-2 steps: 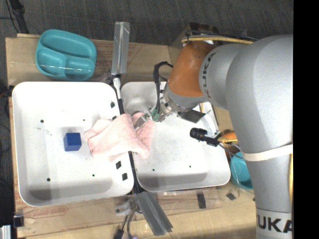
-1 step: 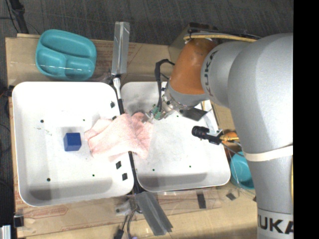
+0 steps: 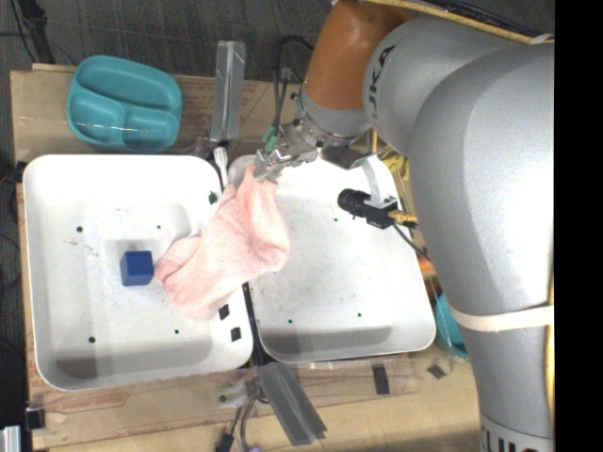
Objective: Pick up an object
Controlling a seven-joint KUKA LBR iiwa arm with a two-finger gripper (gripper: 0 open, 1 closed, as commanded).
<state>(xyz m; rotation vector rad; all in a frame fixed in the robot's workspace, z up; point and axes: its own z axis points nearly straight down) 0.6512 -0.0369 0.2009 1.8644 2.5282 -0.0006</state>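
Over the seam between the two bins, the end effector [image 3: 268, 165] is pinching the top corner of the pink cloth [image 3: 231, 248], which is trailing down-left from it.

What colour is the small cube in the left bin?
Blue; the cube shows plainly in the camera view, beside the pink cloth.

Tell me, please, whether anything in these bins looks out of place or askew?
Yes: the pink cloth drapes over the divide between the two bins instead of lying inside one, its top corner pulled up at the gripper.
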